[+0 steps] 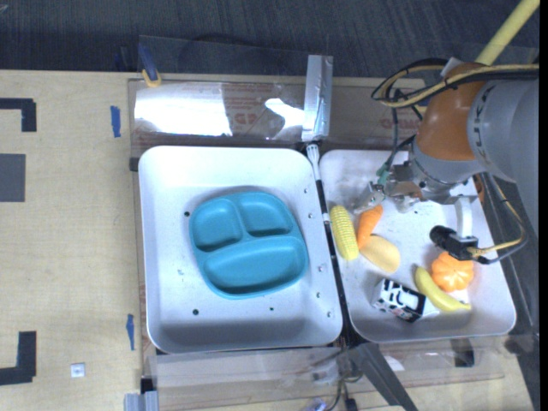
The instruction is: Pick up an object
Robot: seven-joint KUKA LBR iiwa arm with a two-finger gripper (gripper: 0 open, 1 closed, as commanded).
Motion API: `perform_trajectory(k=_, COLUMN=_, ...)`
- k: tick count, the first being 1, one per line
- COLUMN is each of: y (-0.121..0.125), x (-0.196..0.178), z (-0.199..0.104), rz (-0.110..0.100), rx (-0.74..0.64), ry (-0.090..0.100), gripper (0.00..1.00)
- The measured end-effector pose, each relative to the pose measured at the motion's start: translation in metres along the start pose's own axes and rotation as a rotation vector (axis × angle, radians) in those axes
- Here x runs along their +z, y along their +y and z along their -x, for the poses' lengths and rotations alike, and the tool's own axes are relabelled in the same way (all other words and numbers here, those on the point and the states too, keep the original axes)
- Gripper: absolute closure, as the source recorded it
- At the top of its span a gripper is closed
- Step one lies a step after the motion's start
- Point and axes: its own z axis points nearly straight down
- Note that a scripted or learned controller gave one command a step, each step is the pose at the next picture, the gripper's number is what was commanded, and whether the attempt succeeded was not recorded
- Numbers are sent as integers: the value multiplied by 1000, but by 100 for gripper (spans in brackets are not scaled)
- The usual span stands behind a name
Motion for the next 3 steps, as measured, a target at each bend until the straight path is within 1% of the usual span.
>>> perform_trajectory(k=1, y=28, x=3, z=42, rz=-7, rx=-46, ry=-1, gripper=0)
perform_trajectory(k=2, y=-11, x=2, z=-10, rz=-7, rx=-123, ry=3, gripper=0)
perform_trajectory(k=3, y=-12, x=-102, z=-48, rz=2, rx=49, ry=2, gripper=0)
